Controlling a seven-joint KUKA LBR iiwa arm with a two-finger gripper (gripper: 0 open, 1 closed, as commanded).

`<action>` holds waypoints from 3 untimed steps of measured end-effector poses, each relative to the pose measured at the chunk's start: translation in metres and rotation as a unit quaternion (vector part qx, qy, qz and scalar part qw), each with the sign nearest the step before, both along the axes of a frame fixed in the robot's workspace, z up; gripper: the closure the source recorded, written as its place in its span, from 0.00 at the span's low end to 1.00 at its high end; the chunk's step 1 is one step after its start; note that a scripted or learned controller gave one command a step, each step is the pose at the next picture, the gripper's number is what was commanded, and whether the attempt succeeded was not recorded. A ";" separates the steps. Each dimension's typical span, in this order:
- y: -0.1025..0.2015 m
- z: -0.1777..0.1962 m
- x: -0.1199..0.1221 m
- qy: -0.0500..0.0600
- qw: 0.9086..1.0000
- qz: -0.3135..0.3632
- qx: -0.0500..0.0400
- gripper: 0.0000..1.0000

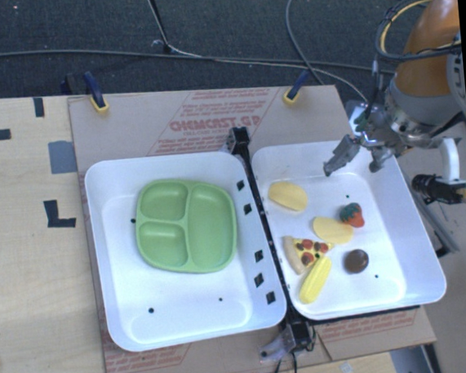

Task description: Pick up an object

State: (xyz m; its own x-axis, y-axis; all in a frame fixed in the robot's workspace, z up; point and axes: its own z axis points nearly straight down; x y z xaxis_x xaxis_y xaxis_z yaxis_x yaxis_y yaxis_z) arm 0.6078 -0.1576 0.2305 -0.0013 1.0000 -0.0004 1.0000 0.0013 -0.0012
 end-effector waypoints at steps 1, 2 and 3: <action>-0.002 -0.052 -0.011 0.003 1.000 0.000 0.000 0.00; -0.010 -0.111 -0.009 0.002 1.000 0.000 0.000 0.00; -0.010 -0.147 -0.009 -0.001 1.000 0.000 -0.001 0.00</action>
